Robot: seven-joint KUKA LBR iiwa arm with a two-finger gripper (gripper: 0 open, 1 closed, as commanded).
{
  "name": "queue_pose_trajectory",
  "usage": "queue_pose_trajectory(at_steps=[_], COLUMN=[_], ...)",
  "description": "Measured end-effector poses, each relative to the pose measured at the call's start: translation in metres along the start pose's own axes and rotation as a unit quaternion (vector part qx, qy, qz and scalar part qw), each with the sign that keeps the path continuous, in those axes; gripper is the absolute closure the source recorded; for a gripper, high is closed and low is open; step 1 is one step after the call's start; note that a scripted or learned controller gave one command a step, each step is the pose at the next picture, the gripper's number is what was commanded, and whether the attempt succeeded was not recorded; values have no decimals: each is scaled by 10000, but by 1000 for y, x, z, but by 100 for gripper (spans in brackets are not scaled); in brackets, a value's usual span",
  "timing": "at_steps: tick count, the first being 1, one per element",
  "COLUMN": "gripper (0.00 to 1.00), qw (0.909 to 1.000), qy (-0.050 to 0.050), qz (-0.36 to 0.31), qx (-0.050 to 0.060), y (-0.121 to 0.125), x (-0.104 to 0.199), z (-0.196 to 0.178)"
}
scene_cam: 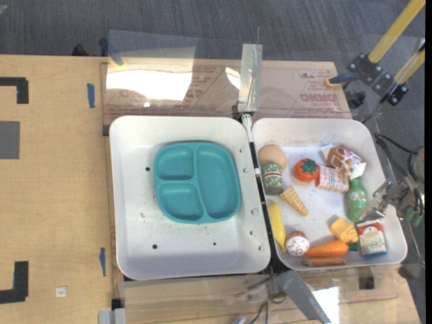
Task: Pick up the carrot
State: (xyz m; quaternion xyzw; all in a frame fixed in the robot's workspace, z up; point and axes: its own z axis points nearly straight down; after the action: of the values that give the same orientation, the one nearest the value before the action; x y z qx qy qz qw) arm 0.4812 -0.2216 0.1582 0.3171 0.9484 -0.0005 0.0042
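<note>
The orange carrot [326, 250] lies flat along the front wall of the right bin [310, 128], pointing left to right. A white and red ball [296, 243] touches its left end, and a small carton [372, 238] stands at its right end. My gripper [383, 198] is at the bin's right rim, above and to the right of the carrot and beside a green bottle [356, 202]. It is well apart from the carrot, and nothing shows in it.
The right bin also holds a yellow cheese wedge [344, 230], a banana [276, 225], an ice cream cone [294, 201], a tomato [306, 170], a green can [273, 179] and a pink packet [332, 179]. The left bin [128, 201] holds a teal divided plate [197, 181].
</note>
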Motion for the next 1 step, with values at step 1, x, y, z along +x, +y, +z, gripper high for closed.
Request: queue_pose_trajectory(at_steps=[1], gripper=[100], qw=[10000], qy=[-25], qz=[-8], qx=[-9], y=[1], x=[-1], z=[-10])
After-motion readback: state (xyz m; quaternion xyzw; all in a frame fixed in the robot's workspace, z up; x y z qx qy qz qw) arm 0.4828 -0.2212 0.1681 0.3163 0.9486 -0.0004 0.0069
